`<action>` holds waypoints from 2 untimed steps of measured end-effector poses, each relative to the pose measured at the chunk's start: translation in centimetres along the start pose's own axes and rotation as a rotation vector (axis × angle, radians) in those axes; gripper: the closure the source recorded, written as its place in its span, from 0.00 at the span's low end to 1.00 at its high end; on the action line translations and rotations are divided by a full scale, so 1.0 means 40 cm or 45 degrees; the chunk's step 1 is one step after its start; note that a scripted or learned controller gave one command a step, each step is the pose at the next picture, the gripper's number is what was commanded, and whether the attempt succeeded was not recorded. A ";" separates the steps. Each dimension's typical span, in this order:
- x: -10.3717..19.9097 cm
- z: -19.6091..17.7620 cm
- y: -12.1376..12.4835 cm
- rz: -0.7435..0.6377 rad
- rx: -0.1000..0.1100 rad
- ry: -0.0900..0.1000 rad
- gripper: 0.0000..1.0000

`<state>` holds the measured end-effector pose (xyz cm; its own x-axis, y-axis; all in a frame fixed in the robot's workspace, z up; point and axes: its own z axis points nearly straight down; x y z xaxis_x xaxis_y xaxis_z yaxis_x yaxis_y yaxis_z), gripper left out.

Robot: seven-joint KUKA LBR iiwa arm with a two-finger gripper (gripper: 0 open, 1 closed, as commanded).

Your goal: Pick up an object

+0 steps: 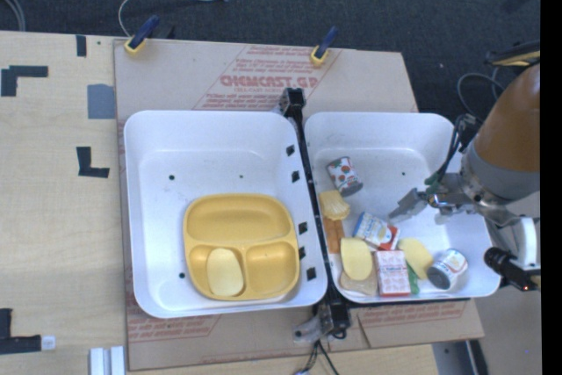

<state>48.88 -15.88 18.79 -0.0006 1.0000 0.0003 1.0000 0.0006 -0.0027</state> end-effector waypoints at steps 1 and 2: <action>0.097 0.259 -0.006 0.003 -0.014 -0.003 0.00; 0.090 0.225 -0.003 0.003 -0.020 -0.007 1.00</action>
<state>48.73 -12.27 9.78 0.0017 1.0000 -0.0054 0.9999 -0.0016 0.0128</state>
